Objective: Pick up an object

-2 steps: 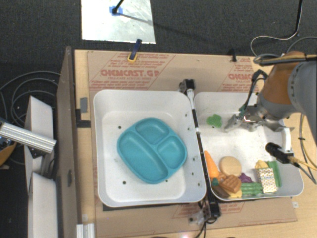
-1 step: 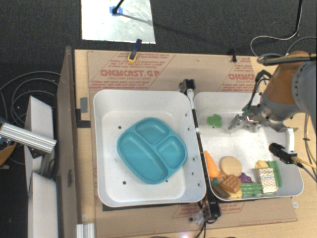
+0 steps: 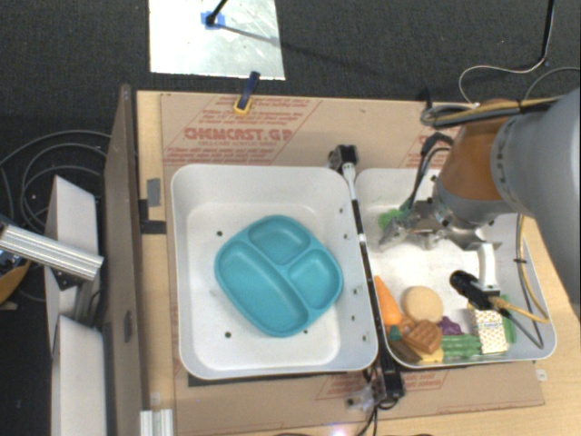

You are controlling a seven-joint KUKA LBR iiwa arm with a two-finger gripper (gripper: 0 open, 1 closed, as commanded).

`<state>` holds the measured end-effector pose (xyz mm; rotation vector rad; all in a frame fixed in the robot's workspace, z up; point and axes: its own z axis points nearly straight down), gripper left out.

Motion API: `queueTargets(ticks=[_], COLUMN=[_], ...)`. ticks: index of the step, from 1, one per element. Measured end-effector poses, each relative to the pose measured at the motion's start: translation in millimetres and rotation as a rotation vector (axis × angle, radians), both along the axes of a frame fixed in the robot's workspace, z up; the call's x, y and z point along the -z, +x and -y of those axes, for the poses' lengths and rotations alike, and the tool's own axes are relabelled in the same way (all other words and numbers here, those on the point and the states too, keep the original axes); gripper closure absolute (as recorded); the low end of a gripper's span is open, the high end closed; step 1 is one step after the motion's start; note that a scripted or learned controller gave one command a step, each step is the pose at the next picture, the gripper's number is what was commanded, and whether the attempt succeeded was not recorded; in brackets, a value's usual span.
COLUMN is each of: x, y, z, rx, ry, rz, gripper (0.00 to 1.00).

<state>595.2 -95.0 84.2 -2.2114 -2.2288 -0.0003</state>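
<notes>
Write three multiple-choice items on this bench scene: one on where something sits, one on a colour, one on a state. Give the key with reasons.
1. Where does the turquoise three-compartment plastic plate lie?
A. In the left white bin
B. In the right white bin
C. On the cardboard outside the bins

2. What colour is the carrot-shaped toy by the right white bin's near-left corner?
A. Purple
B. Orange
C. White

3. How does the plate lie?
A. Standing on its edge
B. Upside down
C. Flat, compartments facing up

Key: 1 A, the plate rests on the floor of the left white bin. 2 B, the toy is plainly orange. 3 C, its three hollow compartments face the camera.
</notes>
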Motion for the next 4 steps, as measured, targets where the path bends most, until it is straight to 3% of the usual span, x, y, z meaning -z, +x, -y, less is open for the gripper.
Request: queueTargets(ticks=[1, 2, 3, 4], x=[-1, -1, -1, -14], y=[32, 37, 60, 61], z=[0, -5, 11, 10], rx=[0.002, 0.002, 0.002, -0.001], ry=[-0.001, -0.001, -0.002, -0.004], rz=[0.006, 0.004, 0.007, 0.012], gripper=[0.0, 0.0, 0.0, 1.0])
